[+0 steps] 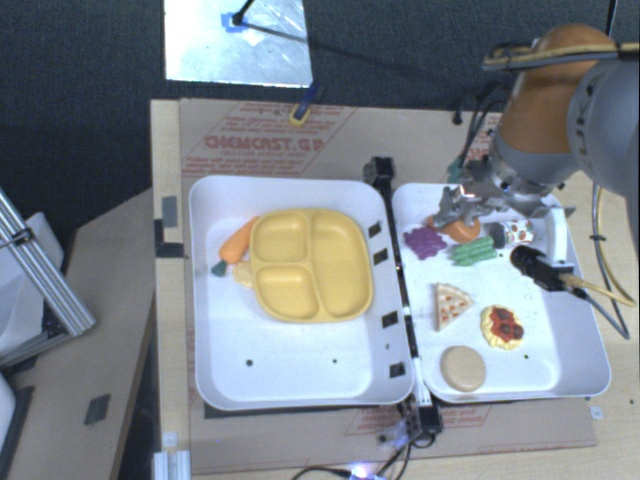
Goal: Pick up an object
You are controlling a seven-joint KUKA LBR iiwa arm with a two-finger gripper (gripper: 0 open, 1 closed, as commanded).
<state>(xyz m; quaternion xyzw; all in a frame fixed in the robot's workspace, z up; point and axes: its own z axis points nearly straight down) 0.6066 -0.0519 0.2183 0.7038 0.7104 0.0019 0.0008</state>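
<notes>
Gripper (455, 211) sits low in the right bin (585, 343), at its far end, directly over an orange toy (463, 231); whether the fingers are apart or closed cannot be told. Purple grapes (424, 241) and a green pod (473, 253) lie just beside it. Pizza slice (451, 304), pasta piece (502, 326) and round cookie (464, 368) lie nearer. A yellow divided plate (305, 265) and a carrot (237, 240) occupy the left bin (290, 368).

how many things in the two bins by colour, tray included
yellow: 1, the divided tray
orange: 2, a carrot and an orange piece under the gripper
purple: 1, grapes
green: 1, a bean pod
tan: 2, a pizza slice and a round cookie
yellow and red: 1, a pasta pile
total: 8
</notes>
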